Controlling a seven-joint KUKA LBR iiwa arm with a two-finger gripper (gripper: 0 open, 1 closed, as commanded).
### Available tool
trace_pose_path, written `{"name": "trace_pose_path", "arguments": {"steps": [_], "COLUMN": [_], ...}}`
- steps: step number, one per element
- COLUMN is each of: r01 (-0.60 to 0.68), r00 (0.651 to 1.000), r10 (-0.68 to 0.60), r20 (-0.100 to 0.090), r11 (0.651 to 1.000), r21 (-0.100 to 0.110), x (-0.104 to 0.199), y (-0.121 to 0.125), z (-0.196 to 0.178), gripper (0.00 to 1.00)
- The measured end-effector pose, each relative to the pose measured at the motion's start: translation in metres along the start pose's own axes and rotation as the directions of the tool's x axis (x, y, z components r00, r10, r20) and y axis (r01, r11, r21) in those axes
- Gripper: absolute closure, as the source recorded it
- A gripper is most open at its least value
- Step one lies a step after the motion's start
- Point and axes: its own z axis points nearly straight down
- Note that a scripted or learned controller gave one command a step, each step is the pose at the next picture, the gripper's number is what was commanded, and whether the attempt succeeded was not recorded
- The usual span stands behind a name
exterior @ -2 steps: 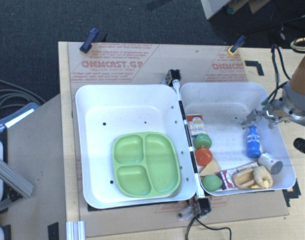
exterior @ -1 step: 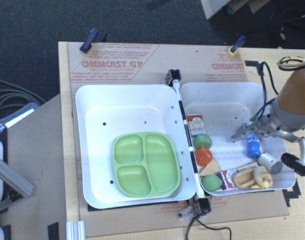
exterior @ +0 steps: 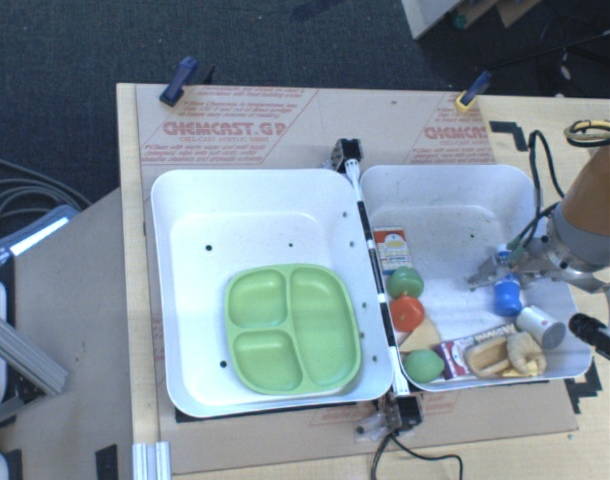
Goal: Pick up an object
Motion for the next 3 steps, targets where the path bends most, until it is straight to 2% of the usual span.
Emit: {"name": "trace_pose_path", "arguments": {"steps": [1,2,3], "r01": [-0.003,-0.004,-0.004], "r00": [1.000,1.000,1.000], "r10": [0.003,0.004,0.004], "r20": [0.008,0.010,0.009], "r11": [1.000,1.000,1.000], "r21": [-0.001,-0.002,-0.002], "x": [-0.003,0.049,0.139], "y": [-0.001,0.045,0.038], "z": [-0.010,-0.052,-0.098], "gripper": [1.00,1.00,1.00]}}
